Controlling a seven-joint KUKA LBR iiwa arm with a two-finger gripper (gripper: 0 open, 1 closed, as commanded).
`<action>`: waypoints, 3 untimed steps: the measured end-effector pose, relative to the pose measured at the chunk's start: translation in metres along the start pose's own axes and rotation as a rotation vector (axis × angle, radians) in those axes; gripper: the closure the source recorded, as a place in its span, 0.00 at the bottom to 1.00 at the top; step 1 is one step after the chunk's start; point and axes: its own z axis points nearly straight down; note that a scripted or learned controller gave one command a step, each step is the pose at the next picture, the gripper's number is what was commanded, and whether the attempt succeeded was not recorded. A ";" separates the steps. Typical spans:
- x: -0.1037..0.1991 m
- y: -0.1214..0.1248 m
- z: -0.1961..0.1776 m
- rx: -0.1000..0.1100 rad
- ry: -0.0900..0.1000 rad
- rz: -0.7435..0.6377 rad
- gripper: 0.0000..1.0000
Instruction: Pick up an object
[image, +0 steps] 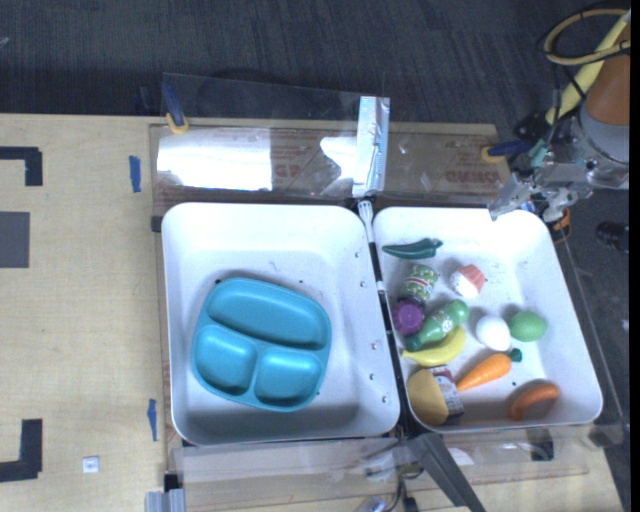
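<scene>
The right bin (572, 300) holds several toy foods: a green chili (412, 247), a patterned ball (420, 282), a red and white piece (468, 279), a purple piece (407, 317), a green vegetable (443, 322), a banana (437, 350), a white egg (492, 332), a green lime (528, 325), a carrot (485, 370), an orange-red fruit (533, 398) and a tan pear-like piece (428, 396). My gripper (524, 196) hangs over the bin's far right corner, above and apart from all of them.
In the left bin (190, 240) lies a blue divided plate (262, 342). A clear plastic sheet (280, 150) stands behind the bins. Yellow cable (580, 40) loops near the arm (610, 110) at the upper right.
</scene>
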 end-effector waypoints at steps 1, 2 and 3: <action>0.046 -0.004 0.105 0.006 0.002 -0.009 0.00; 0.088 -0.044 0.143 -0.004 -0.001 0.075 0.00; 0.087 -0.042 0.130 -0.011 -0.001 0.076 1.00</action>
